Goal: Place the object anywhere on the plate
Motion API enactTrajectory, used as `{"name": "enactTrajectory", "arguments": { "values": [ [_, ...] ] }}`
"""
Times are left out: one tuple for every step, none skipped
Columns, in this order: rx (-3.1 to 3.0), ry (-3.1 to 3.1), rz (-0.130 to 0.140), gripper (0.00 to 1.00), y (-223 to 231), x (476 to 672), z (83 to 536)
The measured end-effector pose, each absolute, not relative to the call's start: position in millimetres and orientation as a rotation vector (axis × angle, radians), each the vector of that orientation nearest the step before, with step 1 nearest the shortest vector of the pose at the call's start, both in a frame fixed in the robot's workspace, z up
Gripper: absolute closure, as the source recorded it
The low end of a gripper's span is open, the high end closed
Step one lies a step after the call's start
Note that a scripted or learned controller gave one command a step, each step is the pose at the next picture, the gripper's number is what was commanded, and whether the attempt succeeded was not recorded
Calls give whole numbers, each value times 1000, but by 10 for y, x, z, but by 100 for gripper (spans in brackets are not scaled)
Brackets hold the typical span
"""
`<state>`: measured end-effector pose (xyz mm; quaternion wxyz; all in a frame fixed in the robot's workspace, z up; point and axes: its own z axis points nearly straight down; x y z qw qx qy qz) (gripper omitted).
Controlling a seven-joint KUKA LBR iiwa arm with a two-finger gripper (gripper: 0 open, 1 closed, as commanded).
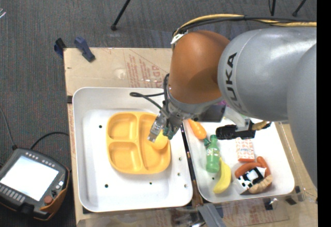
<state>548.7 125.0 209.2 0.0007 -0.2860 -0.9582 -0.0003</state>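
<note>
Pincer (158, 133) low over yellow plate (135, 144), right part. Yellow object (161, 141) right under its tips, on plate; pinched or let go, cannot tell. Plate sits in left white bin (90, 169). Right bin (282, 161) beside it holds green bottle (212, 154), banana (223, 178), carrot (197, 129).

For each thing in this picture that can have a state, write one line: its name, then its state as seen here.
Yellow plate: flat in the left bin, upright.
End effector: low over the plate's right compartment, a yellow object right at its tip.
Green bottle: lying down in the right bin.
Banana: lying beside the bottle.
Carrot: lying in the right bin.
Handheld screen: lit.
</note>
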Motion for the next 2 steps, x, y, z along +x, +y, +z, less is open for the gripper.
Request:
{"name": "enactTrajectory", "arguments": {
  "values": [
    [-795,-3047,-10,100,1793,5332,2892],
    [-794,-3039,0,0,1783,5321,2845]
  ]
}}
